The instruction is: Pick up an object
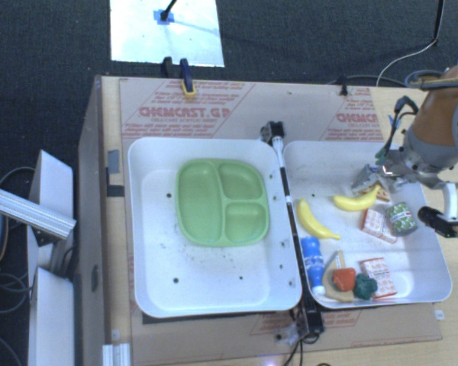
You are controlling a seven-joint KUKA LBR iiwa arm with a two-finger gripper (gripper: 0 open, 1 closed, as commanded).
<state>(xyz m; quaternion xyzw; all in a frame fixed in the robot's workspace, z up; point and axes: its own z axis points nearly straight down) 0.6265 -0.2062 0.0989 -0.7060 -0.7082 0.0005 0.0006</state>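
My gripper point(372, 177) hangs low over the back of the right bin point(435, 269), just above and behind a yellow banana point(357, 200). Whether it touches the banana I cannot tell. A second banana point(317, 221) lies to the left, nearer the divider. Close to the gripper's front right sit a red-and-white carton point(377, 225) and a round green-patterned can point(401, 217). At the bin's front are a blue bottle point(311, 258), an orange-red toy point(343, 279), a dark green toy point(364, 286) and another red-and-white carton point(379, 274).
The left bin point(156, 265) holds a green divided plate point(221, 203). A black rail point(286, 204) separates the bins. The grey arm with its orange band point(443, 117) enters from the right, with a black cable point(441, 223) over the right bin's edge.
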